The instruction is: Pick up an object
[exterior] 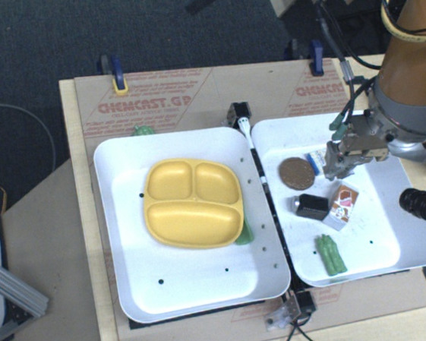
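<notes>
From my seat, the pickable things all lie in the right bin [406,255]: a brown disc [296,172], a small black block [311,207], a red-and-white carton [344,204] just beside it, and a green bumpy piece [330,255] nearer the front rim. The left bin [133,274] holds a yellow divided plate [194,202], too broad for these fingers, I judge. The carton looks light and stiff with flat sides, so I would pinch it across its narrow width; the disc looks thin and flat, likely hard to get under. The gripper [340,165] hangs over the right bin, between the disc and the carton. I cannot tell how far its jaws stand apart, and I see nothing held between them.
</notes>
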